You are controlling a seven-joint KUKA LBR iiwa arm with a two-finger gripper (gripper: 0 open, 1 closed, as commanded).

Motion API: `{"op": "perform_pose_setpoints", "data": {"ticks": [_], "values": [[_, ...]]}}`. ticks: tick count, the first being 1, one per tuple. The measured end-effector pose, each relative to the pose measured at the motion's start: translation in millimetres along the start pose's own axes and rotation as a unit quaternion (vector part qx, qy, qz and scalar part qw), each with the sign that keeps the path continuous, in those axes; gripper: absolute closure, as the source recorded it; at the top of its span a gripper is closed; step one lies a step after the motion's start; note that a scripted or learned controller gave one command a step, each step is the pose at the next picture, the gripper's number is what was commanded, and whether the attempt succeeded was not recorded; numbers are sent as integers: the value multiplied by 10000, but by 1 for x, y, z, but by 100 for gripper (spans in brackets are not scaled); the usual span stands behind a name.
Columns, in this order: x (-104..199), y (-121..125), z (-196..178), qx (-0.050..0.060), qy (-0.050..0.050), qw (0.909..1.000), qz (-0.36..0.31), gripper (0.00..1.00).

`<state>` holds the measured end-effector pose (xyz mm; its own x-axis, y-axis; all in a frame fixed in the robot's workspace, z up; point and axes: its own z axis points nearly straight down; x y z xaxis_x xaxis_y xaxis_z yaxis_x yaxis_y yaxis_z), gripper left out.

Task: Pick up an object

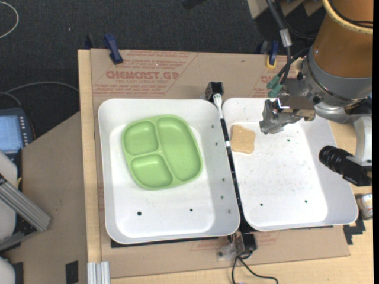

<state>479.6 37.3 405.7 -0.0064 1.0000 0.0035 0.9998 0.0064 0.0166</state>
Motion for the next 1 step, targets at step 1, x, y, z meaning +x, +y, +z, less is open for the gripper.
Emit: {"op": "perform_pose_setpoints", "data": {"ticks": [1], "values": [[65,1,-42,48,-6,10000,-3,100]]}}
